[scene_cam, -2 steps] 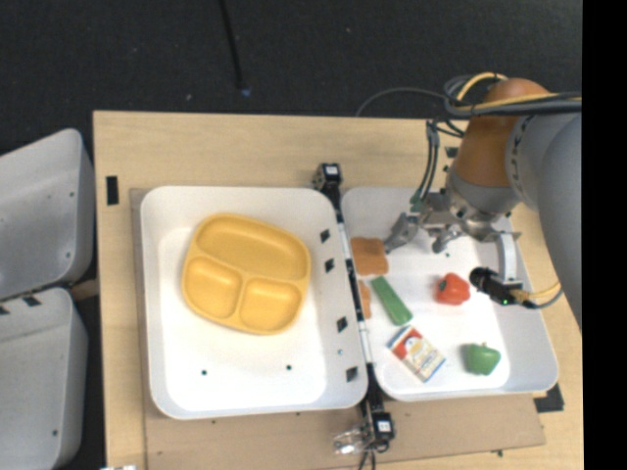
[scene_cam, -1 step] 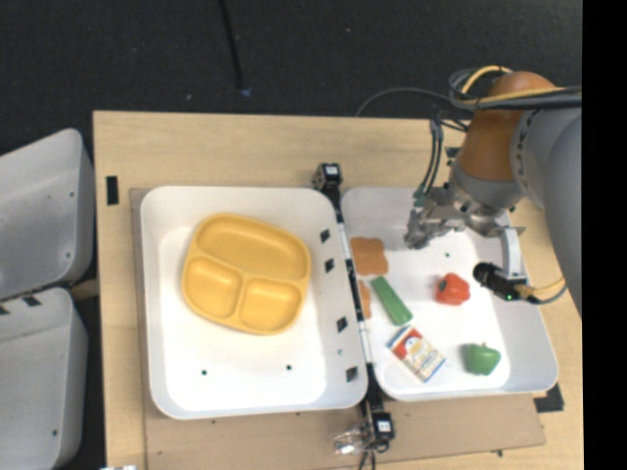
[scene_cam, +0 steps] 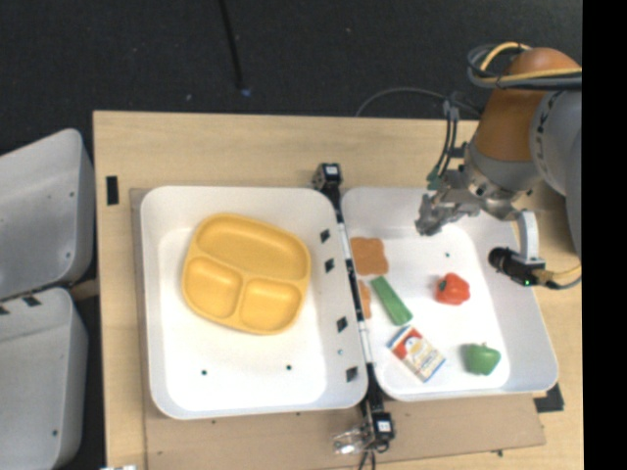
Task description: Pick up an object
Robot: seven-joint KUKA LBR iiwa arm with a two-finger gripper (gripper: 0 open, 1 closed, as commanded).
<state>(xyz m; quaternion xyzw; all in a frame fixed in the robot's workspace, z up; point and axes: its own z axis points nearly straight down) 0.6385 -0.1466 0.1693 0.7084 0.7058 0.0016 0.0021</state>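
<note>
Beside green block [scene_cam: 391, 301], flat tan toast [scene_cam: 369, 256].

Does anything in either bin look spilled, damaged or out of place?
Nothing stands out. The yellow tray lies flat in the left bin. The toy foods lie loose in the right bin; an orange piece sits tight against the divider.

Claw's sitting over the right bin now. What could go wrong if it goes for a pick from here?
1. The claw sits over bare floor at the far edge of the right bin, apart from every item; closing here would likely grab nothing.
2. The toast, green stick and an orange piece crowd the divider; a grasp there may catch two or hit the wall.
3. The red pepper and green pepper look rounded and could slip out.
</note>
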